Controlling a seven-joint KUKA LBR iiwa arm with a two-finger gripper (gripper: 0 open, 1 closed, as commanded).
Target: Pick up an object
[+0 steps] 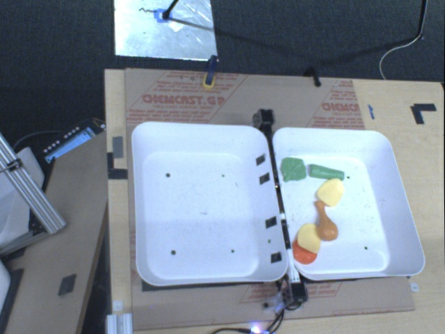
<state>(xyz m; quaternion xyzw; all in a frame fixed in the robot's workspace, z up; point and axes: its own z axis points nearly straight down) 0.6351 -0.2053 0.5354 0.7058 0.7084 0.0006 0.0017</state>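
Observation:
The right bin point(389, 186) holds several small toy-like objects near its left side. A green rounded piece point(293, 168) lies at the back, with a longer green piece point(326, 172) just right of it. Below them sits a yellow piece point(331, 192). An orange-brown piece point(325, 223) with a narrow neck lies in front of that. Nearest the front are a second yellow piece point(309, 237) and a red piece point(304, 254), touching each other.
The left bin point(201, 200) stands beside the right one, joined by a black clipped divider point(276, 200). Both rest on a cardboard sheet point(188, 96) on the bench. A shiny metal plate point(163, 18) lies behind, and an aluminium frame point(28, 193) stands at left.

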